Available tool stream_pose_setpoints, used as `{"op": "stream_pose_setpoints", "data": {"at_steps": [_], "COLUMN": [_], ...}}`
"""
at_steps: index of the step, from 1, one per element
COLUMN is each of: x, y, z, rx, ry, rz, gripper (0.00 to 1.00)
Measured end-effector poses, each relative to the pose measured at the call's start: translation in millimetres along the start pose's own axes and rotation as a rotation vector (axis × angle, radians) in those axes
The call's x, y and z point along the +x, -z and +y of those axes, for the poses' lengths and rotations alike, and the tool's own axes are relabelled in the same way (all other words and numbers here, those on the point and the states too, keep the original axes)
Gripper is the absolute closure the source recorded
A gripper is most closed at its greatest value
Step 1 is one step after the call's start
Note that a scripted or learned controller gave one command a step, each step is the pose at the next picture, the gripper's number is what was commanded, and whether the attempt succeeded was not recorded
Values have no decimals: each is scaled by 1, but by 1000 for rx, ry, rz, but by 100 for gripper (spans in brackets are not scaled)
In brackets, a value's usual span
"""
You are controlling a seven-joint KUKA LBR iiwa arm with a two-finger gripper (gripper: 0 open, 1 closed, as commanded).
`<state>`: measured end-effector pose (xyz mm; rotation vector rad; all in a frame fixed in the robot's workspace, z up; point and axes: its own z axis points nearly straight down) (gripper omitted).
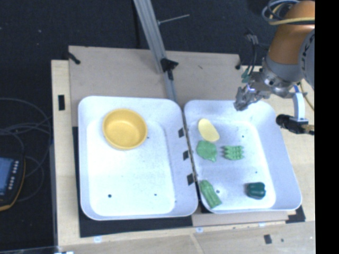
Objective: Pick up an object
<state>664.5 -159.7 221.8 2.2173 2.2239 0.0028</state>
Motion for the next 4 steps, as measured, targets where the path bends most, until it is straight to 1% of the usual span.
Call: {"op": "stream_pose_setpoints", "data": {"at_steps": [1, 2, 3, 4], "x": [45, 100, 153, 202], "y": [0, -3, 5, -1], "z": [-14, -25, -20, -25], "rx": [1, 1, 1, 2], "ry": [0, 0, 1, 1], "rz": [0, 0, 1, 1], "gripper": [100, 100, 100, 100]}}
